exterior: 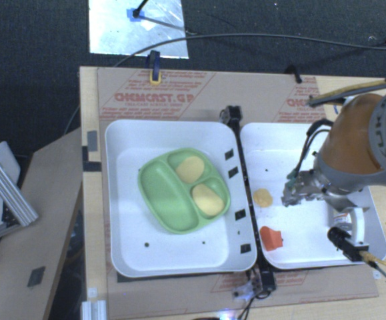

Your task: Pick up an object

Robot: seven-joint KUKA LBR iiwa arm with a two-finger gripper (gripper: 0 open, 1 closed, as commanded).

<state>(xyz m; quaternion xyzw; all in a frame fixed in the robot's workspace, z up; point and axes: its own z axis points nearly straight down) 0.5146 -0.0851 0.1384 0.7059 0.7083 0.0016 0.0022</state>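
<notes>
A slanted overhead view showed a worktop (179, 95) faced with a pale brown board printed in red lettering, carrying two shallow white plastic bins with rounded corners side by side.

Nearest the camera, in the right bin (273, 149), a small red-orange chunk (271, 238) with an uneven, blocky outline lay close to the bin's front wall. Just behind it, near the divider between the bins, rested a small flat round yellow piece (263, 197), coin-like in shape. Both lay apart from each other on the smooth white floor.

The arm (359, 142) reached in from the right, its body rounded, with a glossy orange band over grey metal. The tool (299, 189) was a dull grey metal cluster hanging low over the right bin, just to the right of the yellow round piece and behind the red chunk. Whether it was apart or together could not be told, and nothing was seen gripped in it. Black cables looped above it.

In the left bin (123, 199), a light green plastic divided plate (163, 195) with soft rounded edges sat tilted near the middle. Its two smaller compartments each held a smooth, pale yellow oval piece: one (208, 199) nearer, one (191, 169) farther back. The long compartment was plain green.

Farthest away, beyond the worktop, a shiny square silvery sheet (138, 19) lay on dark carpet.
</notes>
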